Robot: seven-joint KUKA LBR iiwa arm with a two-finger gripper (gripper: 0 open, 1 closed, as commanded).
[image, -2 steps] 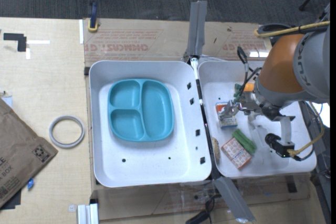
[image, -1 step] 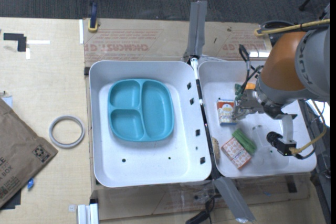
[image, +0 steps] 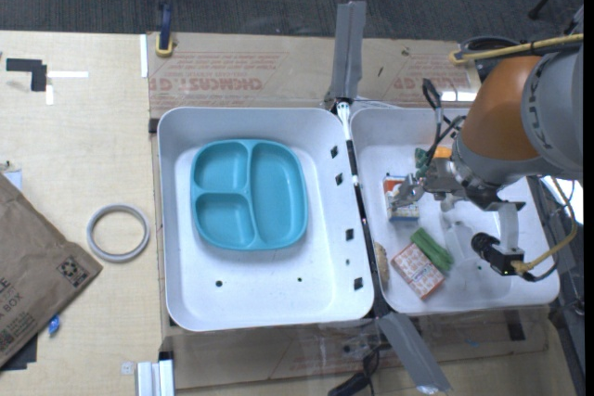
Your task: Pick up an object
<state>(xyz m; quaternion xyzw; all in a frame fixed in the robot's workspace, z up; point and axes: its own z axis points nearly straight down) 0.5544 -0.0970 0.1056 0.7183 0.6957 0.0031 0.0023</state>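
The right bin [image: 520,287] holds several small objects. A small white, blue and red carton [image: 402,199] lies near its left side. A green oblong object [image: 432,249] lies below it, beside a red patterned packet [image: 417,270]. A brown object [image: 380,262] rests against the bin's left wall. My gripper [image: 422,184] reaches in from the right, low over the bin and right beside the carton's upper right corner. The grey arm with its orange band [image: 497,111] hides the bin's right part.
The left bin [image: 269,292] holds a teal divided plate [image: 249,194]. A grey divider bar [image: 349,51] stands at the back between the bins. A tape ring [image: 118,231] and a brown paper bag [image: 32,269] lie on the bench at left. Cables [image: 506,260] hang by the arm.
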